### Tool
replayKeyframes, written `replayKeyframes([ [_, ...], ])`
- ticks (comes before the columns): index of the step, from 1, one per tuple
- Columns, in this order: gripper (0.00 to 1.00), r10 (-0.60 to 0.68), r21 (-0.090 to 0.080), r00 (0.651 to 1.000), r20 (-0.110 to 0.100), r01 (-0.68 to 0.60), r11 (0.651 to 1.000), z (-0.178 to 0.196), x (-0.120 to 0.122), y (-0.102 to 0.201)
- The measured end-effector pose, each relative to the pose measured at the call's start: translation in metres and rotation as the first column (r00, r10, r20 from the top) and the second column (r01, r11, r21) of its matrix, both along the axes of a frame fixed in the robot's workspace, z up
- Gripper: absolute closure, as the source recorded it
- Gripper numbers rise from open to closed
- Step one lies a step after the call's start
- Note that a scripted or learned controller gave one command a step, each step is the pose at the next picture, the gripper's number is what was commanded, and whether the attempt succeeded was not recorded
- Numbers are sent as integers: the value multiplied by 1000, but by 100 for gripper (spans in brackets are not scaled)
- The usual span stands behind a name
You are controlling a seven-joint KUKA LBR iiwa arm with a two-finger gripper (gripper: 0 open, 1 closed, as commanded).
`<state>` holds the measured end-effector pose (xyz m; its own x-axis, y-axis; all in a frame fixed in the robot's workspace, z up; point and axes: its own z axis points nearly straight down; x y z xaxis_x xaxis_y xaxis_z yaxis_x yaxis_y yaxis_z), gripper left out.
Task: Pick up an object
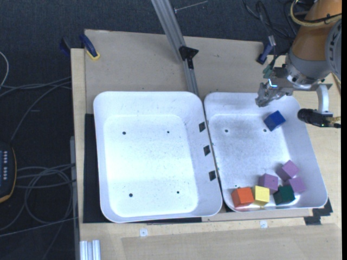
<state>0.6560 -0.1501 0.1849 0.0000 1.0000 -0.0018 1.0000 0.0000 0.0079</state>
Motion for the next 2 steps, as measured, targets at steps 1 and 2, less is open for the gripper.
replayKeyframes([
  [1, 100, 2, 0, 1000, 1, -2, 1000, 56, 12, 3],
  [2, 100, 2, 0, 1000, 1, -2, 1000, 111, 14, 3],
])
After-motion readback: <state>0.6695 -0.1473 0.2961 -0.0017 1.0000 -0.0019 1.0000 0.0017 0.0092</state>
